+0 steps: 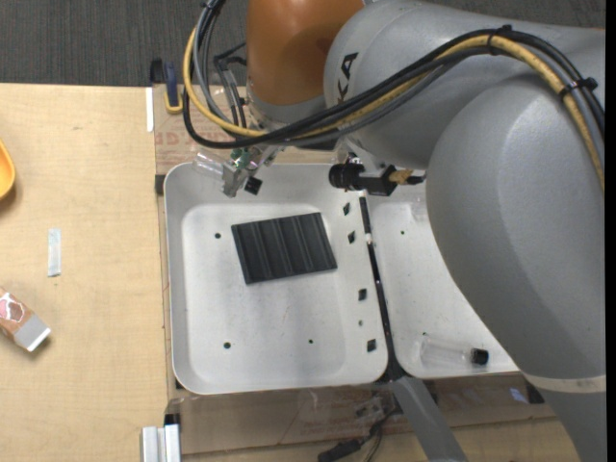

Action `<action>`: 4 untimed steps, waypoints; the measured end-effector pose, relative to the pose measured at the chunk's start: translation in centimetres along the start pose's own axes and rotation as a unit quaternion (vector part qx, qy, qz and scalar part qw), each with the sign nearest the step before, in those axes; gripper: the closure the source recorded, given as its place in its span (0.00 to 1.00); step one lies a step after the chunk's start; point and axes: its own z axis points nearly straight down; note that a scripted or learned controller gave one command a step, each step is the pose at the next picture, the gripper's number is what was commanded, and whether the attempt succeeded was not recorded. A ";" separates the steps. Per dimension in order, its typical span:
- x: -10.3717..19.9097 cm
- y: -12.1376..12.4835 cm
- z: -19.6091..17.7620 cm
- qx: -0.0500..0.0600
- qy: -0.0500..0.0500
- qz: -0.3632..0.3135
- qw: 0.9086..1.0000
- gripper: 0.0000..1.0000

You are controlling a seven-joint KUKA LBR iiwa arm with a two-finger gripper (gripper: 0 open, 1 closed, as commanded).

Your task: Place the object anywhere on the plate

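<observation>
A black ribbed rectangular plate point(285, 246) lies flat in the upper middle of the left white bin point(202, 354). My gripper point(241, 173) hangs over that bin's far left corner, just up and left of the plate and apart from it. A small translucent piece point(207, 164) shows beside the gripper at the bin's rim; I cannot tell whether it is held. A clear tube with a black cap point(452, 356) lies at the near edge of the right bin point(409, 258). The arm hides most of the right bin.
The grey arm with its orange band point(294, 27) spans the upper right. On the wooden bench to the left lie a small grey strip point(54, 253), a brown and white item point(21, 320) and an orange object point(5, 173) at the edge. Black clips point(368, 239) line the divider between the bins.
</observation>
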 end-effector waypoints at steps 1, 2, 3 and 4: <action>3.9 -2.9 2.2 0.000 0.001 0.018 1.000 1.00; 10.6 -10.0 4.3 0.001 0.001 0.073 0.997 1.00; 10.5 -10.0 4.3 0.001 0.001 0.073 0.997 0.00; 3.6 -4.6 0.2 0.000 0.000 0.239 0.971 0.00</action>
